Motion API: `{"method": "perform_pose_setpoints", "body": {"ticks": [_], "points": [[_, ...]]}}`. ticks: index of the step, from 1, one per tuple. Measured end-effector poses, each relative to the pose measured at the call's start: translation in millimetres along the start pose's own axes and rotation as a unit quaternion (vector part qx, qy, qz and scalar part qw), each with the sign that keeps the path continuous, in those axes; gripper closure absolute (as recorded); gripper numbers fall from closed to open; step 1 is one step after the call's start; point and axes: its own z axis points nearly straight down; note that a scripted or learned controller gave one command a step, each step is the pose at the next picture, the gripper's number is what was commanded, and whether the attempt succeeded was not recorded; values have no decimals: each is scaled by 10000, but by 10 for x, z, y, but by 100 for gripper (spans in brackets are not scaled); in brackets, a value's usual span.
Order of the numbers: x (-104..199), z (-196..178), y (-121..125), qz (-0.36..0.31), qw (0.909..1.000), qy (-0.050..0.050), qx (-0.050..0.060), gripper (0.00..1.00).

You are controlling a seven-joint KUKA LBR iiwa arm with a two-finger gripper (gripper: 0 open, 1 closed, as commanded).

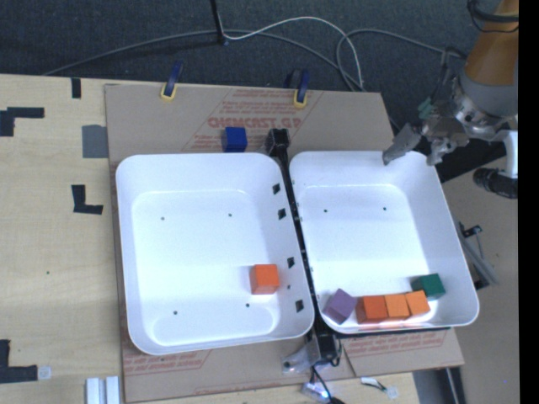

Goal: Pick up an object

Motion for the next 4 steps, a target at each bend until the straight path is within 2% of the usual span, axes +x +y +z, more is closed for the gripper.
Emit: {"method": "perform_pose_setpoints", "body": {"ticks": [1,4], "points": [[3,-50,14,-6,10000,-7,-42,0],[153,1650,12,-9,10000,-5,-24,0]]}}
